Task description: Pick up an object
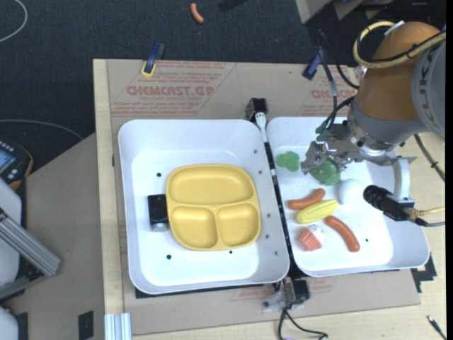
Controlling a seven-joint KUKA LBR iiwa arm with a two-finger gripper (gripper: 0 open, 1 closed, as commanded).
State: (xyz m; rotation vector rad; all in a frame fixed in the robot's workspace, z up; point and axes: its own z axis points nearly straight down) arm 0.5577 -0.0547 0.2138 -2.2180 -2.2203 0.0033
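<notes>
Green toy (327,171) under the gripper (323,163), near the back edge of the right bin (396,255).
I cannot tell how wide the hand is or if it grips. Go straight down and squeeze gently, clear of the white egg (349,190) just beside it.

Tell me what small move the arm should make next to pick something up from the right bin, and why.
Probably a short straight descent. The gripper hangs right over a green toy in the right bin, with another green piece just to its left. Whether the toy is already between the fingers cannot be told from this view, so lowering gently seems safer than shifting sideways.
</notes>
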